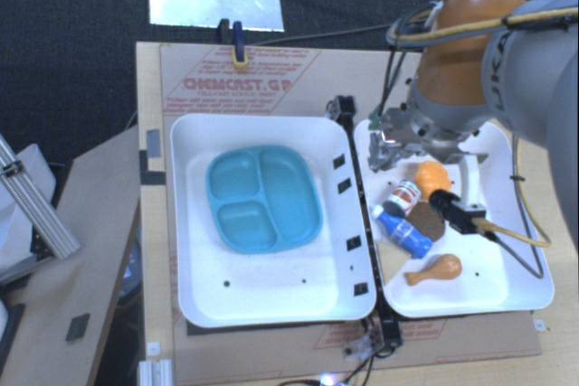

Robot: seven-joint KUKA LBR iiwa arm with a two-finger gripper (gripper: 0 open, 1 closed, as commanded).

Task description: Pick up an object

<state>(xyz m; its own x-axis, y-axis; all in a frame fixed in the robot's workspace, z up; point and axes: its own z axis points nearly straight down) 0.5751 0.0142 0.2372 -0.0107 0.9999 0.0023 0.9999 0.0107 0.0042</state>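
Two white bins sit side by side; objects cluster in the right bin [507,285]. My gripper [384,149] hovers at its upper-left corner, jaw state unclear to me. I'd centre over the orange ball [432,174] before descending, avoiding the blue bottle [404,231].

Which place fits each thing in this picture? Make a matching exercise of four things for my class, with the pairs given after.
Things:
1. turquoise plastic divided plate
2. tan drumstick-shaped toy
3. blue plastic bottle with a white cap
4. blue and yellow clamp

Places:
A. on the board's far edge, behind the bins
B. right white bin, near its front
C. middle of the left white bin
D. right bin, close to the divider between the bins

Pairs: 1-C, 2-B, 3-D, 4-A
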